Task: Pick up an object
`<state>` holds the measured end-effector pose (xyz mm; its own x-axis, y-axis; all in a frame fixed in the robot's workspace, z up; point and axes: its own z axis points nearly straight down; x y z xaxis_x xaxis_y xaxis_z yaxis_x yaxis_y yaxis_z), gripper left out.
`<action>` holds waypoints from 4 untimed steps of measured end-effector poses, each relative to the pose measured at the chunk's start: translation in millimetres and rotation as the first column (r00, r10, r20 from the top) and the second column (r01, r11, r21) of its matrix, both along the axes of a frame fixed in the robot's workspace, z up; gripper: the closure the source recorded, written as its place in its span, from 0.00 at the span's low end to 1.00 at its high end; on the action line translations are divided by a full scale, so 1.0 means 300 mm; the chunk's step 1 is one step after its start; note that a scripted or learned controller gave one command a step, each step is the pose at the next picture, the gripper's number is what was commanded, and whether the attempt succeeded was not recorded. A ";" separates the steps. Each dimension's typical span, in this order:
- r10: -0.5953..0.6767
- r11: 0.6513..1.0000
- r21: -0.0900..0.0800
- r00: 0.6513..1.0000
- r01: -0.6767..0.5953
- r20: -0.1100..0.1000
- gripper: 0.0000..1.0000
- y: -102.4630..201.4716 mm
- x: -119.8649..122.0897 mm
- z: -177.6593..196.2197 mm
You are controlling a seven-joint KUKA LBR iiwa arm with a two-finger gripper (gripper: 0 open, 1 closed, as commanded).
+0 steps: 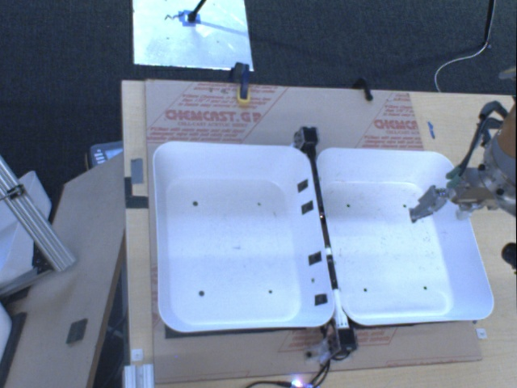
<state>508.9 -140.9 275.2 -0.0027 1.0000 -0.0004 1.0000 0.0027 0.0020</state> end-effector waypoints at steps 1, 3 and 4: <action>0.003 1.000 -0.001 1.000 -0.003 0.004 1.00 0.000 0.004 0.038; 0.004 1.000 0.000 1.000 -0.004 -0.001 1.00 0.178 0.253 0.393; 0.009 1.000 0.004 1.000 -0.009 -0.015 1.00 0.454 0.194 -0.018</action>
<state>567.1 -4.7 269.8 -0.0114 0.9999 0.0042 0.9999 0.0114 -0.0125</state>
